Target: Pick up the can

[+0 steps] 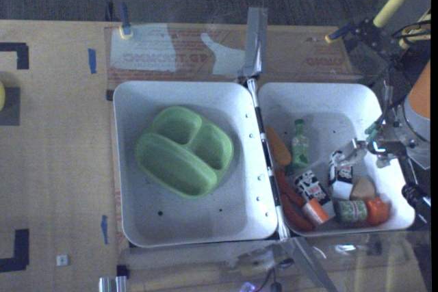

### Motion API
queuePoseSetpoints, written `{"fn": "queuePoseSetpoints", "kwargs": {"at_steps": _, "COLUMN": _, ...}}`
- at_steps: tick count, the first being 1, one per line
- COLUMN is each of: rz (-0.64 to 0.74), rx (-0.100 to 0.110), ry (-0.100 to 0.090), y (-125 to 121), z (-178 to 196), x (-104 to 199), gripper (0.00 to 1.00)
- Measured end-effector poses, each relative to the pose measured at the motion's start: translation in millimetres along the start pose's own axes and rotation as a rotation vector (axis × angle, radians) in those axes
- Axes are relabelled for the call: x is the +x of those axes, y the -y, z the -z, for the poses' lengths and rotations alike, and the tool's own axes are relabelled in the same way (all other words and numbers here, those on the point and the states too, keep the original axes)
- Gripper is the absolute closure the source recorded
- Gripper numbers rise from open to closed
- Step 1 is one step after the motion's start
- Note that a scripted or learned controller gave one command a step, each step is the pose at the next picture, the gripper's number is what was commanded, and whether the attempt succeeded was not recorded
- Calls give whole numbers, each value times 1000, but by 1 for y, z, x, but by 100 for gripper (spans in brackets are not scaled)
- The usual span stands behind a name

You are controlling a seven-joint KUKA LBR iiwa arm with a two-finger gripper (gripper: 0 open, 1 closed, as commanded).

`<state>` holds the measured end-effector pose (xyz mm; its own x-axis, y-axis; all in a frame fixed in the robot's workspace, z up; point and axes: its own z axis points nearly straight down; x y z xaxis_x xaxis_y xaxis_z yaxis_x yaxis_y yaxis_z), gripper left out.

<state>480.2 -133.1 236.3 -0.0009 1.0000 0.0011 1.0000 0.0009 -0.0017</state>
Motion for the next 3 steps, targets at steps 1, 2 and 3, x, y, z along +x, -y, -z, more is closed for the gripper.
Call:
{"fn": "queuePoseSetpoints", "kwargs": {"at_steps": 1, "rz": -46, "rx": -1, "ry": 1, "y": 1, "z": -97, "x": -19, "gripper": 0}}
{"fn": "queuePoseSetpoints", "kwargs": {"at_steps": 2, "rz": -295, "rx": -20, "ry": -7, "y": -26, "z": -143, "x": -64, "gripper": 0}}
{"fn": "queuePoseSetpoints", "kwargs": {"at_steps": 3, "rz": -221, "rx": -5, "ry": -3, "y": -128, "z": -150, "x": -63, "gripper": 0}}
